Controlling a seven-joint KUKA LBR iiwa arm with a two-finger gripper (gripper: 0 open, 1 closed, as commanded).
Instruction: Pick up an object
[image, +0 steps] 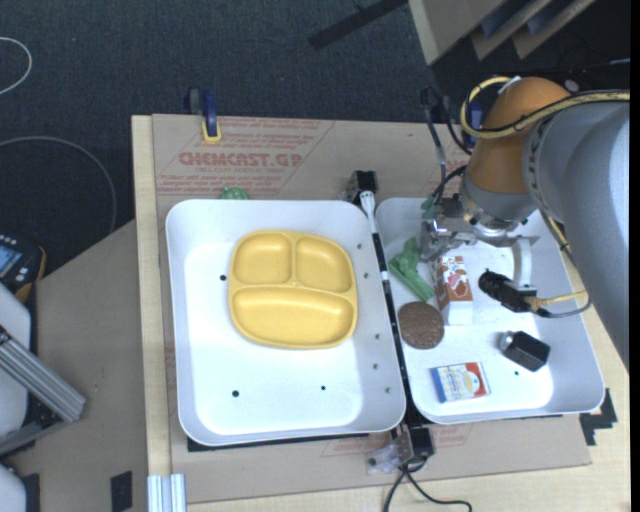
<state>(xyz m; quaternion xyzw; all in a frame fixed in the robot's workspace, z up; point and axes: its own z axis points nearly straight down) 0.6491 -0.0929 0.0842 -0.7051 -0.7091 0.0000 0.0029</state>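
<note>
Over the right shallow white plastic bin (575, 385), the grey arm with the orange band (520, 135) reaches down at the bin's upper part, its two-finger gripper (447, 238) low above a green crumpled item (411, 270) and a red-and-white packet (455, 280); whether it is open or has hold of anything I cannot tell. Near the bin's middle lies a round brown disc (421, 325), with a small blue, red and white box (460, 382) below it and a black block (525, 350) to the right. Beside it, the left white bin (200, 380) holds a yellow three-compartment plastic tray (293, 290)
</note>
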